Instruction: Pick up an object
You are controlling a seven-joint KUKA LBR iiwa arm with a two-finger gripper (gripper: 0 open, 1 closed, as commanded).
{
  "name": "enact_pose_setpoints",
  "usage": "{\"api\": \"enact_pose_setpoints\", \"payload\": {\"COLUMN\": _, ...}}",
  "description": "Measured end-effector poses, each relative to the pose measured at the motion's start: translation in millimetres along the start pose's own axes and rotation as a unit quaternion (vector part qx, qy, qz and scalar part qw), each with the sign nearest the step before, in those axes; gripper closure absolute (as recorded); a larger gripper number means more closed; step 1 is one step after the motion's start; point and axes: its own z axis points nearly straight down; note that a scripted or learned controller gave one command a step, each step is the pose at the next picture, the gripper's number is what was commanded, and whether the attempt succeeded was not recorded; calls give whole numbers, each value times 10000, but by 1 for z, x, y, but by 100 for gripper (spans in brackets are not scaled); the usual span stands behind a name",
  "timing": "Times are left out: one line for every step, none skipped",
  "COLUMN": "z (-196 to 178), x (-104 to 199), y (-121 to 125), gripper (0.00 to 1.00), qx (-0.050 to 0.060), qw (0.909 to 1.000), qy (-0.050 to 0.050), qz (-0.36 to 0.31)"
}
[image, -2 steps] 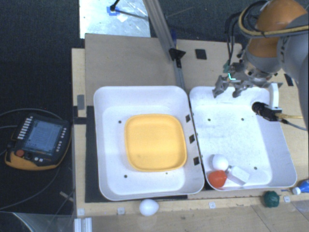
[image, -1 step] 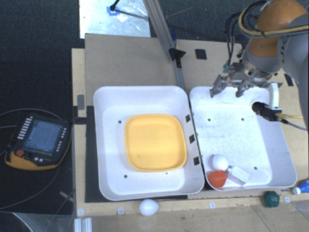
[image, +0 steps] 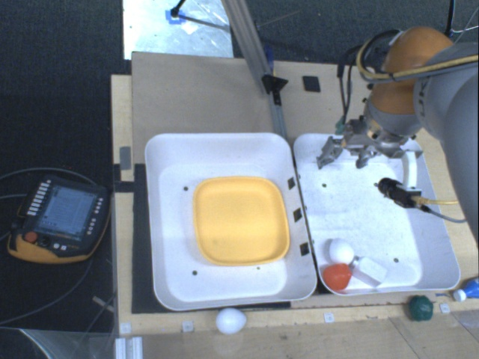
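Two fingers of the claw [image: 343,155] hang spread apart above the far end of the right bin [image: 434,223], with nothing between them; the claw is released and empty. No pickup has been made as far as can be seen: choosing a target, descending, closing and lifting all remain. Candidate objects lie at the near end of the same bin, well apart from the claw: a white ball [image: 341,251], touching or just beside a red ball [image: 337,277], and a small white block [image: 369,271] next to them. The crowding of these three in the near-left corner against the bin wall may hinder a clean grip. A yellow plate [image: 241,220] occupies the left bin [image: 168,200]. On the tabletop [image: 299,327] outside the bins rest a white egg [image: 230,320] and a green ball [image: 420,307].
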Motion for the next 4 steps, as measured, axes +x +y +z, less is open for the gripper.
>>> {"api": "enact_pose_setpoints", "payload": {"z": 62, "x": 0, "y": 1, "gripper": 0, "qx": 1, "qw": 10000, "qy": 0, "qz": -2}}
{"api": "enact_pose_setpoints", "payload": {"z": 60, "x": 0, "y": 2, "gripper": 0, "qx": -24, "qw": 10000, "qy": -2, "qz": 0}}
{"api": "enact_pose_setpoints", "payload": {"z": 49, "x": 0, "y": 2, "gripper": 100, "qx": -32, "qw": 10000, "qy": -1, "qz": 2}}
{"api": "enact_pose_setpoints", "payload": {"z": -2, "x": -8, "y": 9, "gripper": 100, "qx": -46, "qw": 10000, "qy": -5, "qz": 0}}
